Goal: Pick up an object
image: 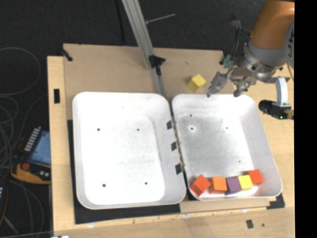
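At the near edge of the right bin (pixel 265 148): five small blocks sit in a row against the bin's near wall; from the left, an orange-red block (pixel 200 184) turned corner-on, an orange block (pixel 218 184), a purple block (pixel 233 184), a yellow block (pixel 245 182) and a second orange-red block (pixel 255 177); neighbours touch or nearly touch, and the row rises slightly toward the right.
Look of the blocks: plain cube-like shapes in flat, solid colours; their lower faces are partly cut off by the bin's rim, so full outlines are hard to make out.
Yellow cube (pixel 197 82): lies outside both bins on the brown bench (pixel 109 68), just beyond the far rim of the right bin and left of the gripper; tilted so that a corner faces the camera.
Gripper (pixel 227 89): hangs over the far rim of the right bin; its two dark fingers stand spread apart with nothing between them; apart from the yellow cube and well apart from the row of blocks.
Arm (pixel 271 29): grey wrist under an orange band, its upper part cut off by the top of the view.
Left bin (pixel 84 148): white, with a few dark specks on its floor.
Hard to tell: fine detail of the fingertips, which blur against the bench and rim.
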Controlling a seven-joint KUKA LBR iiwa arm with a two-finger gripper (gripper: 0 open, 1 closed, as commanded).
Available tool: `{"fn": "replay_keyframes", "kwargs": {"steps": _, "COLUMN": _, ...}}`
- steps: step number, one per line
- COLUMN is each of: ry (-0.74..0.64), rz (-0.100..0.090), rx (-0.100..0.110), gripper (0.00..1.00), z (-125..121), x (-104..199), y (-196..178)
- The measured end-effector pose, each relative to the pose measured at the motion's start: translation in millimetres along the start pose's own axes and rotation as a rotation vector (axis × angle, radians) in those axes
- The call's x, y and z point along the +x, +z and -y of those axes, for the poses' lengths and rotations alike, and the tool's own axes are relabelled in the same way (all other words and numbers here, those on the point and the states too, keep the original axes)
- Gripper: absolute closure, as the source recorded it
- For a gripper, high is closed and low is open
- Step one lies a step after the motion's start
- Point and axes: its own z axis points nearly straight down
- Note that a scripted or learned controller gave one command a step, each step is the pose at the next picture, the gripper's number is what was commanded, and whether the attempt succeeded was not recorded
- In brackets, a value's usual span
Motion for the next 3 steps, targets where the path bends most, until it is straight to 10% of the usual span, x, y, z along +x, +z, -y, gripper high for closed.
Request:
{"fn": "replay_keyframes", "kwargs": {"steps": 2, "ry": 0.007, "rz": -0.003, "rx": 0.007, "gripper": 0.0, "z": 81.9, "x": 17.5, "y": 116.7}}
{"fn": "replay_keyframes", "kwargs": {"steps": 3, "ry": 0.007, "rz": 0.0, "rx": 0.0, "gripper": 0.0, "z": 118.7, "x": -13.5, "y": 94.0}}
